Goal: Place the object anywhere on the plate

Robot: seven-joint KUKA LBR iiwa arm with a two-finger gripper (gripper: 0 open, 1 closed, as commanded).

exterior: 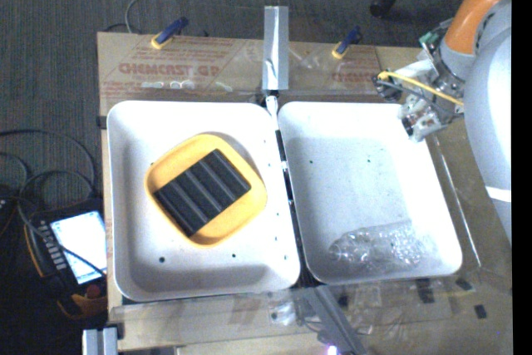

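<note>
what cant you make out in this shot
- Gripper: small and cluttered at the right bin's top corner; open or shut, cannot tell.
- Clear object: see-through against the white bin, its shape is vague.
- Arm: cut off by the right edge.

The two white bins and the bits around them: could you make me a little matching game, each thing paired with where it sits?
Things:
1. yellow plate
2. clear bag
3. hand
4. blue clamps

Places:
A. near corner of the right bin
B. on the board behind the bins
C. in the left bin
D. over the far right edge of the right bin

Pairs: 1-C, 2-A, 3-D, 4-B

The plate carries a black ribbed insert, and the bag looks crumpled and see-through.
</note>
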